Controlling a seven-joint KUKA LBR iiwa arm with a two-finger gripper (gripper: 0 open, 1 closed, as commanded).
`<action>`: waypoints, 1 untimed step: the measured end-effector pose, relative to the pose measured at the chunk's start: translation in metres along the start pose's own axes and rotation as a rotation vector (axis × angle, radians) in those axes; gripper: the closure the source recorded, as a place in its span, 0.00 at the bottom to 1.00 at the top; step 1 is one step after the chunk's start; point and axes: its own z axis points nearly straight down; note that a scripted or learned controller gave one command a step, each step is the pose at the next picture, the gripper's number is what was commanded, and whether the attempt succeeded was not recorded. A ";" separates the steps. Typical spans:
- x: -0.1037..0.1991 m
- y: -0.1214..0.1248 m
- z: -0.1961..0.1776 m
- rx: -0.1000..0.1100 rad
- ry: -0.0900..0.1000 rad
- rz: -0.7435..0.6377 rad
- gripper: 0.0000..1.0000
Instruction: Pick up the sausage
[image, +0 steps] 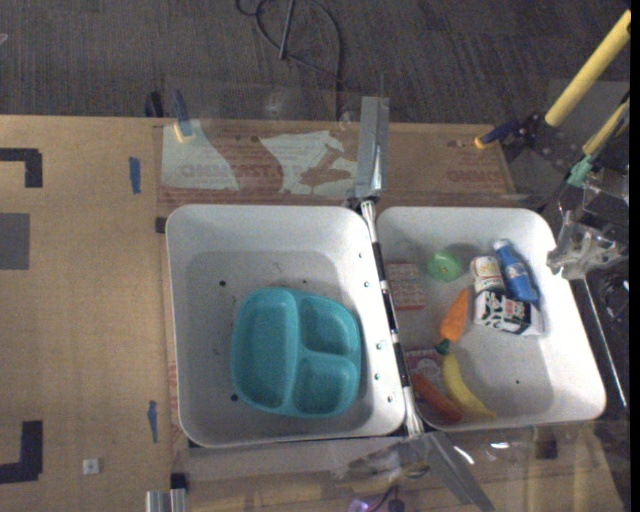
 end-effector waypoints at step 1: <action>0.093 -0.039 0.064 0.002 -0.001 -0.016 1.00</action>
